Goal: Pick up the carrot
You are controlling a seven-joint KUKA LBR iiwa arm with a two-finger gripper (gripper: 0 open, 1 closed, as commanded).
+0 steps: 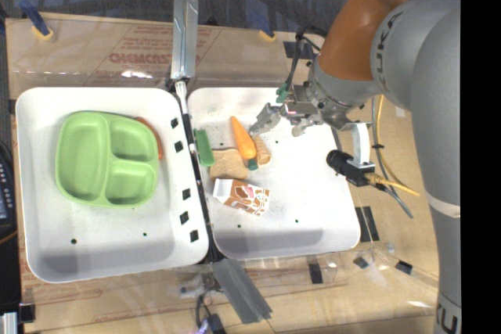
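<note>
The left bin (47, 246) is taken up by a green divided plate (107, 159), three compartments showing bare, with something orange-red tucked under its right edge, too hidden to be named. Across the divider, in the right bin (313, 231), a small cluster is found at the left side: a green piece (204, 146) against the wall, a tan bread-like chunk (228, 163) beside it, a brown and white packet (244, 197) nearer the camera, and the carrot (243, 138), lying slantwise with its green tip resting towards the bread and a brownish item (262, 153) touching it on the right. The gripper (270, 118) is hovering just right of the carrot's far end, fingers apparently parted, nothing held between them. For a clean pick, the fingers would best be brought down across the carrot's width, mid-body, so the neighbours are not nudged or pinched along with it.
</note>
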